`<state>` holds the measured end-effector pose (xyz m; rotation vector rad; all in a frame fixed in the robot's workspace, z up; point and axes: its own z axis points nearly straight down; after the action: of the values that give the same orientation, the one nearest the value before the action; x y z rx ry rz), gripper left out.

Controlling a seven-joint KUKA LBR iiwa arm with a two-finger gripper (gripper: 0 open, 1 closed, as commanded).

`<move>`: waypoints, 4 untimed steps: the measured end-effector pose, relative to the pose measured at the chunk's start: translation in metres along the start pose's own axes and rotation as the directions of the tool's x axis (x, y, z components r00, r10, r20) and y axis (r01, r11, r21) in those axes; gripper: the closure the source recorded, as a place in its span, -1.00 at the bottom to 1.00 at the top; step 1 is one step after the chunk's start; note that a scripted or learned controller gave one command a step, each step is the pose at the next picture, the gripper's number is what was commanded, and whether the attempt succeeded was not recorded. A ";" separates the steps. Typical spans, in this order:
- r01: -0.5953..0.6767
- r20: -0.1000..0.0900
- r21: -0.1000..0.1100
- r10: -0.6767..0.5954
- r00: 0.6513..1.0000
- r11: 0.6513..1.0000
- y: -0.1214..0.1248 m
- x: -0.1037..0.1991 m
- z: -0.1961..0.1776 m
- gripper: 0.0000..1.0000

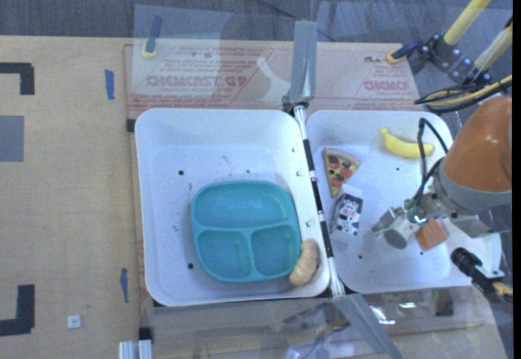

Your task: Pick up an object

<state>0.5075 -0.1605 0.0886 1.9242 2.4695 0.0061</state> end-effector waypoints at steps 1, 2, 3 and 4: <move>-0.006 0.006 -0.007 0.006 1.000 1.000 0.001 -0.004 -0.012 1.00; -0.006 0.006 -0.007 0.006 1.000 1.000 0.001 -0.004 -0.012 -1.00; 0.035 -0.005 0.007 -0.035 0.999 0.999 0.018 -0.070 -0.023 -1.00; 0.029 0.000 0.000 -0.029 1.000 1.000 -0.032 -0.025 0.000 -1.00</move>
<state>0.4825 -0.1922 0.0883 1.8875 2.4975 0.0054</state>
